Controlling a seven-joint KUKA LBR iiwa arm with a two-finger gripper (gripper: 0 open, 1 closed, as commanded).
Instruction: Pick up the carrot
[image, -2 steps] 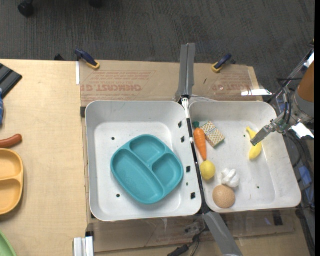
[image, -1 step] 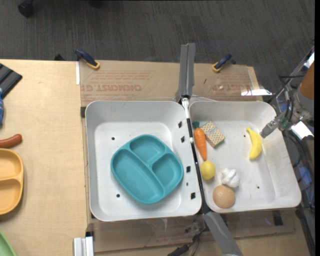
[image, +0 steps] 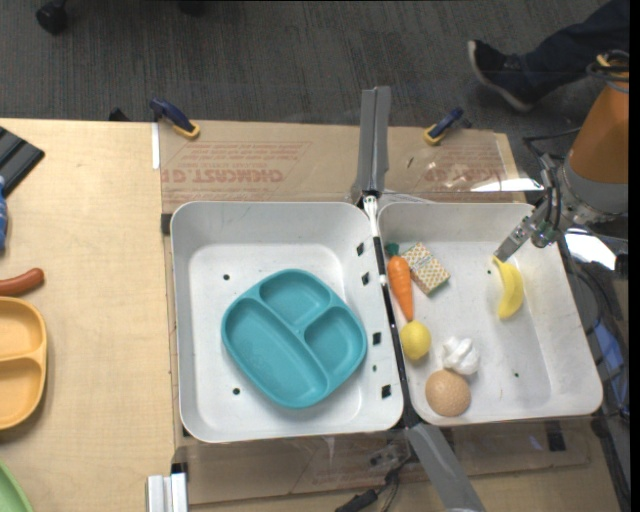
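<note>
- While the grey arm with its orange band (image: 606, 135) sits at the right edge, its two-finger gripper (image: 520, 243) hangs over the right white bin's (image: 560, 385) far right corner, just above the yellow banana (image: 509, 288).
- Can't tell whether the fingers are apart or together; nothing visibly between them.
- Orange carrot with a green top (image: 401, 286) lies in the right bin along its left wall, well apart from the gripper.
- Just beside the carrot: patterned square sponge-like block (image: 427, 268) to its right, yellow lemon (image: 415, 340) at its near end.
- Nearer the front: white crumpled item (image: 459, 353) and tan round egg-shaped piece (image: 448, 393), touching.
- Left white bin (image: 200, 390) holds a teal three-compartment plate (image: 292, 337).
</note>
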